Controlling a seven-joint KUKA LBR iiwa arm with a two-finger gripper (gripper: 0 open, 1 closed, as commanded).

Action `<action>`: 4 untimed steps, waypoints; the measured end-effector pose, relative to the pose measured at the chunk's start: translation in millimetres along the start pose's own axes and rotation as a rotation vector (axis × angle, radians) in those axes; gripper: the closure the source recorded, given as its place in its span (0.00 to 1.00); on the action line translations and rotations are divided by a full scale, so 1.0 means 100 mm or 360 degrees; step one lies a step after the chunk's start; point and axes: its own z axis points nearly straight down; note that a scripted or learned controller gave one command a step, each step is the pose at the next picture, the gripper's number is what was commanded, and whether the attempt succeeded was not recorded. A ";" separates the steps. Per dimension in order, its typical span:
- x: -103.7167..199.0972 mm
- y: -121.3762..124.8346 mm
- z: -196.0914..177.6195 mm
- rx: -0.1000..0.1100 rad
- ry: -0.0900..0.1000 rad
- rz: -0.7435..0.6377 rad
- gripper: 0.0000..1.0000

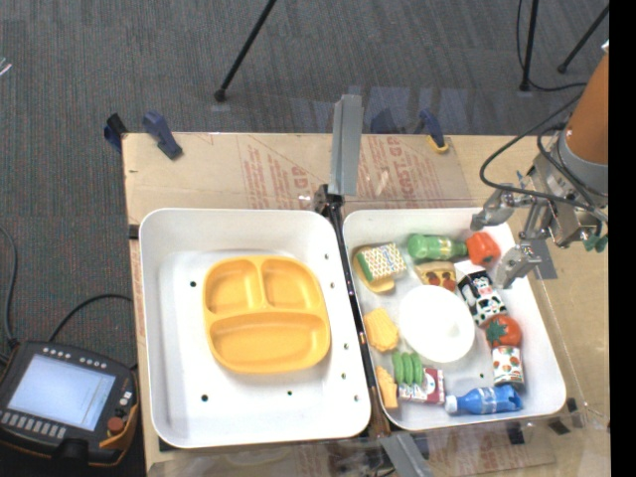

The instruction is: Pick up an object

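We are at the approach step: nothing is lifted yet. Our end effector [515,235] hangs over the far right corner of the right bin [553,358], its two fingers spread apart with nothing between them, so we read it as released. The nearest candidate is the small orange toy [483,247], lying in the bin just beside the left finger, with a black-and-white carton [479,296] a little nearer the camera and a green bottle [433,247] to its left. The rest of the toys crowd around a white plate [437,325] in the middle of that bin; a blue bottle [484,401] lies along the near wall. The left bin [169,266] carries a yellow tray [266,313]. We judge that the next move calls for centring the fingers over one toy, most likely the orange one, descending until they straddle it without snagging the carton or the bin wall, then closing and lifting.
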 end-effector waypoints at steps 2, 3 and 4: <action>0.73 -0.03 1.58 0.0021 -0.0050 -0.0141 0.00; 0.76 0.14 1.63 0.0042 -0.0105 -0.0186 0.00; 0.92 0.58 1.90 0.0009 -0.0030 -0.0469 0.00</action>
